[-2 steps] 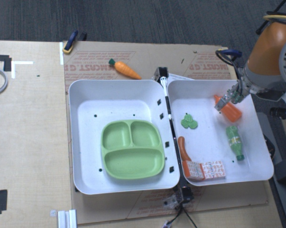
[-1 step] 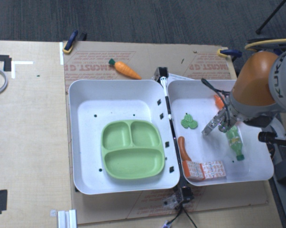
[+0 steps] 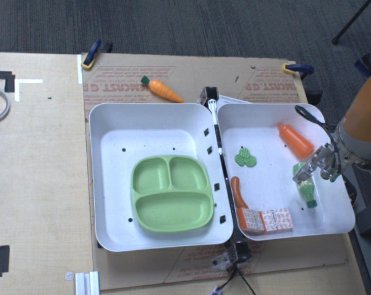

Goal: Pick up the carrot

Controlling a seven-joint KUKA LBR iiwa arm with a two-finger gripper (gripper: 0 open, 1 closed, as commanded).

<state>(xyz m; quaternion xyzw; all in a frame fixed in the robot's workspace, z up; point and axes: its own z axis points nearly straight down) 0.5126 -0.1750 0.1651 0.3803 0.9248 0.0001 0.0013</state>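
The carrot (image 3: 162,90), orange with a green top, lies on the cardboard behind the left bin (image 3: 105,165), outside both bins. My gripper (image 3: 314,169) is far from it, low over the right side of the right bin (image 3: 333,223). It hovers just above a small green item (image 3: 307,193), and part of that item is hidden under it.
A green divided plate (image 3: 171,192) sits in the left bin. The right bin holds an orange bottle (image 3: 295,139), a green toy piece (image 3: 245,158), a sausage (image 3: 237,196) and a red-and-white packet (image 3: 269,220). Clamps (image 3: 91,53) hold the cardboard's far corners.
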